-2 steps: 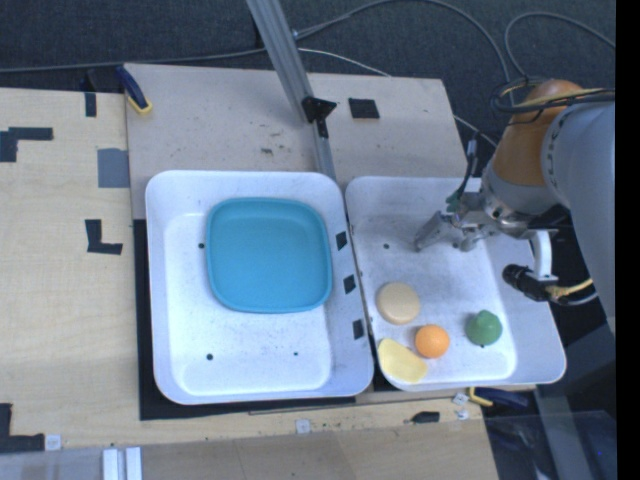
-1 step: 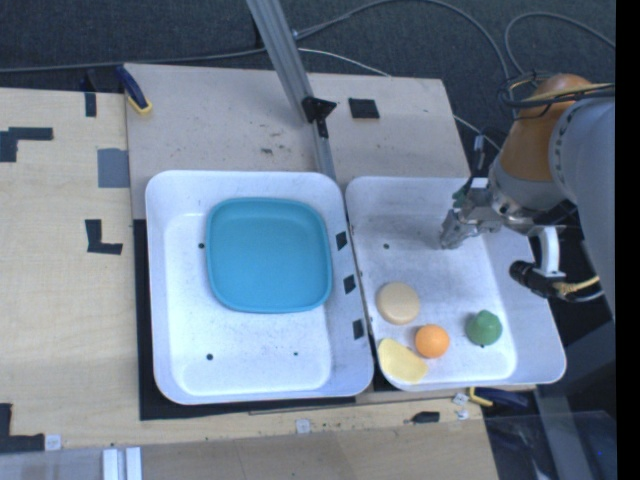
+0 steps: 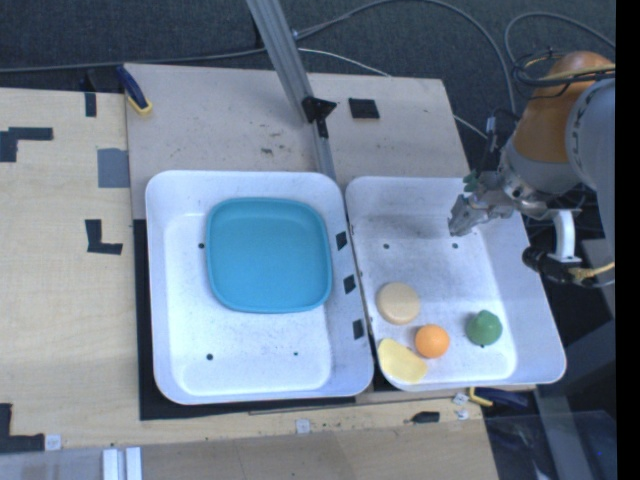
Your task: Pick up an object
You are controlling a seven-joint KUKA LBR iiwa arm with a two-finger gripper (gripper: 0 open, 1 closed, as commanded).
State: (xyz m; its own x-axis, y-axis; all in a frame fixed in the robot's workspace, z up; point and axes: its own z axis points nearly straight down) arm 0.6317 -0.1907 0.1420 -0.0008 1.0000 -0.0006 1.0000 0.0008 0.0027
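On the bench I see two shallow white bins side by side. My left bin [image 3: 180, 298] carries a blue square plate [image 3: 268, 254], lying flat and filling most of its far half. My right bin [image 3: 520, 318] holds four small things, all gathered along its near edge: a beige round piece [image 3: 398, 303] nearest the divider, a yellow piece [image 3: 402, 362] in the near left corner, an orange ball [image 3: 432, 341] touching the yellow piece, and a green ball [image 3: 484, 327] towards the near right corner, apart from the rest. My arm reaches in over the right bin's far right corner, and the gripper [image 3: 462, 220] hangs there, well apart from all four things. I cannot tell how its jaws stand.
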